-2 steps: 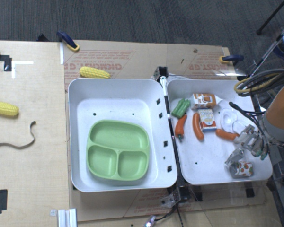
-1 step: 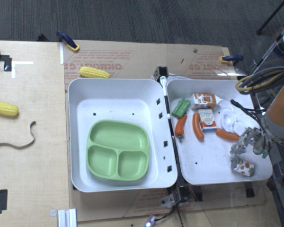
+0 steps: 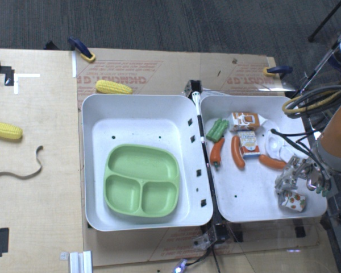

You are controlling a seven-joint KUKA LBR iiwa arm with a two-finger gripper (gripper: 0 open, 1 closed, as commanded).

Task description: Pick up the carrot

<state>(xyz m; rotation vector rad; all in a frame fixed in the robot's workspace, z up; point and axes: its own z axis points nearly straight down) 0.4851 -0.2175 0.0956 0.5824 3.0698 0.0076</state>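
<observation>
The carrot is a short orange tapered piece lying against the left wall of the right bin, just below a green vegetable piece. Two similar orange-red pieces lie nearby, one upright in the picture and one slanted further right. My gripper hangs low over the bin's right end, well to the right of the carrot and just past the slanted orange piece. A small printed carton lies right beneath it. I see nothing held.
Two small cartons and a clear round lid sit in the right bin. The left bin holds a green divided plate. Corn cobs lie outside on the bench. Cables hang at right.
</observation>
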